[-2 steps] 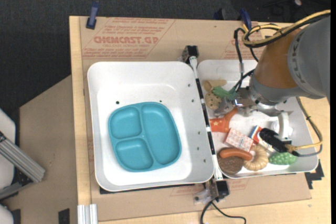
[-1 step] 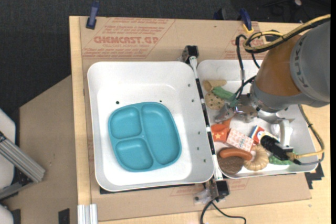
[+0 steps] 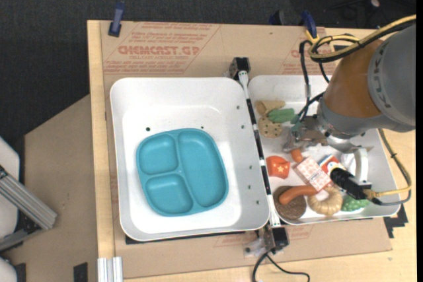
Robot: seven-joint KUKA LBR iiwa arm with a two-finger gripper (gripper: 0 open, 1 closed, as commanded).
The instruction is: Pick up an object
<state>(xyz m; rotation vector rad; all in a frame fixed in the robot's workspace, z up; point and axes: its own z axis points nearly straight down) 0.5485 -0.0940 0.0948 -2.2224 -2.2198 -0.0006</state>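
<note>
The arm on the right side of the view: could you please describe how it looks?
The arm is bulky and rounded, grey with a broad orange band above the wrist. Yellow and black cables loop beside it. The gripper is a small metallic grey assembly.

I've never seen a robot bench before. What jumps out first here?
The teal tray, split into three sections, lies alone in the left bin. The grey and orange arm reaches from the right over the right bin, above a jumble of small toys that includes a red piece.
</note>
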